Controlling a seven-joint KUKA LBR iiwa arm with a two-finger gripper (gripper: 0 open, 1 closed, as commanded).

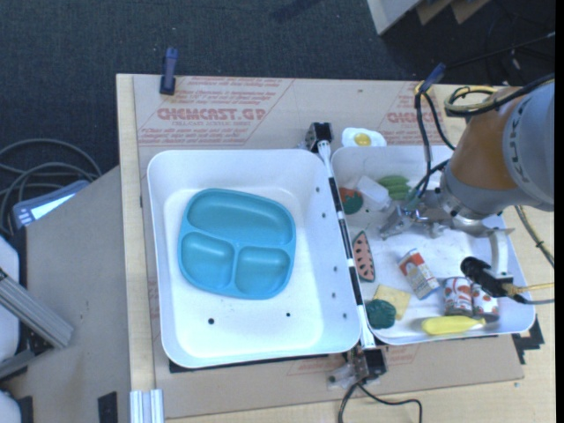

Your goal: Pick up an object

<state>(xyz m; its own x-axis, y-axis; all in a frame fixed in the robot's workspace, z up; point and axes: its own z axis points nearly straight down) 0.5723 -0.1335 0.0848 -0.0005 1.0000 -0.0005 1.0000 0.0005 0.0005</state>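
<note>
My gripper (395, 222) hangs low over the upper middle of the right bin (520, 324), pointing left from the grey and orange arm. Just above it lie a light green piece (395, 185) and a white piece (374, 193). A dark green round item (352, 204) sits to its left near the bin wall. Below it lie a watermelon slice (364, 256) and a small red and white box (418, 273). Nothing shows between the gripper's tips.
Along the right bin's front lie a printed can (462, 296), a yellow banana (451, 325), a dark green lump (382, 313) and a pale yellow slice (401, 300). The left bin (167, 236) holds a blue divided plate (236, 242). A toy fried egg (361, 137) rests on the bench behind the bins.
</note>
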